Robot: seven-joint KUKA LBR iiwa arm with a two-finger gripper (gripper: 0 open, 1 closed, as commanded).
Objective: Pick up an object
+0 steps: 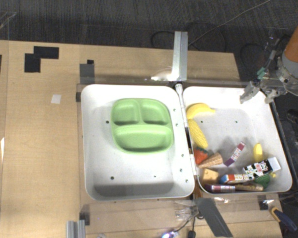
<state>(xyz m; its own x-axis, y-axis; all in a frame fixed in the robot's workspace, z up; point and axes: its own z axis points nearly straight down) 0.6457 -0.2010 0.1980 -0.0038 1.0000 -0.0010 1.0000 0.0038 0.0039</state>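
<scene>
My gripper (259, 93) hangs over the far right corner of the right bin (238, 118), open, with nothing between its fingers. Below and left of it lie a yellow banana (199, 110) and a corn cob (197, 134) along the bin's left wall. Toward the near side sit a red piece (200, 156), a tan cone (213, 160), a purple stick (235, 153), a small yellow piece (258, 151), a black-and-white box (261, 168) and a couple of markers (237, 178).
The left bin (97, 148) holds a green divided plate (140, 124). A metal post (180, 53) stands behind the seam between the bins. Cables lie on the dark floor beyond the bench.
</scene>
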